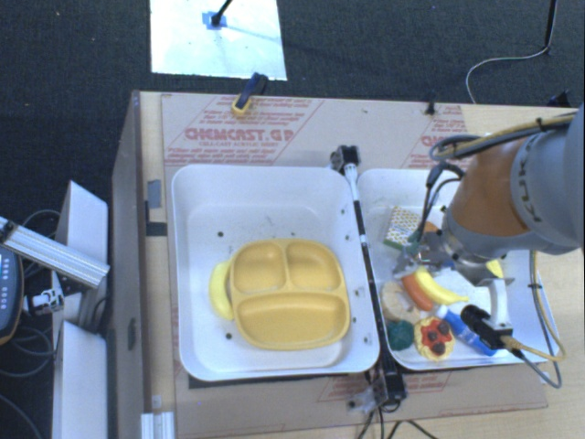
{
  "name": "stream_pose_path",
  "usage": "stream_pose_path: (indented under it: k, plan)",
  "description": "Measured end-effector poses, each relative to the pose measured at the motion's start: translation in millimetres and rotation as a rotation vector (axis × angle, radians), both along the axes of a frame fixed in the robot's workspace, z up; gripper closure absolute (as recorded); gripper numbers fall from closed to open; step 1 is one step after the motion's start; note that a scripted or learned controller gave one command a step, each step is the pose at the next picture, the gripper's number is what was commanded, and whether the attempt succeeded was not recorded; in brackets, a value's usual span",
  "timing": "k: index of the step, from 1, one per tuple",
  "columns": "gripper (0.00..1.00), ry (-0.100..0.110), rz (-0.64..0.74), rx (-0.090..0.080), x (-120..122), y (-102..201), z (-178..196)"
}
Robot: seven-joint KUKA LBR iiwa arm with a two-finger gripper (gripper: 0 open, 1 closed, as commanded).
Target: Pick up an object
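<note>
Toy pile (430, 314) in right bin (526, 341) | arm bent over it | claw (413, 256) low above toys | claw state: cannot tell

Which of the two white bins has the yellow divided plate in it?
The left bin: the yellow divided plate lies in it, overlapping a second yellow piece. The right bin holds small toys, and the arm reaches over it.

Grey arm (548, 186), orange wrist band (489, 190), black cables (448, 149)
</note>
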State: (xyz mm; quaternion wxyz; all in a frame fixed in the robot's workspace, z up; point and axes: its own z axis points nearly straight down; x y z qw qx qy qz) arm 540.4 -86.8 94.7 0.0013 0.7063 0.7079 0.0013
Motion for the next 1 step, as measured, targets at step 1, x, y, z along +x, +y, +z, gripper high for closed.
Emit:
stream_pose_path:
  k: [1]
  plan:
    - [1.0, 0.001, 0.001, 0.0, 24.1, 45.7, 90.3]
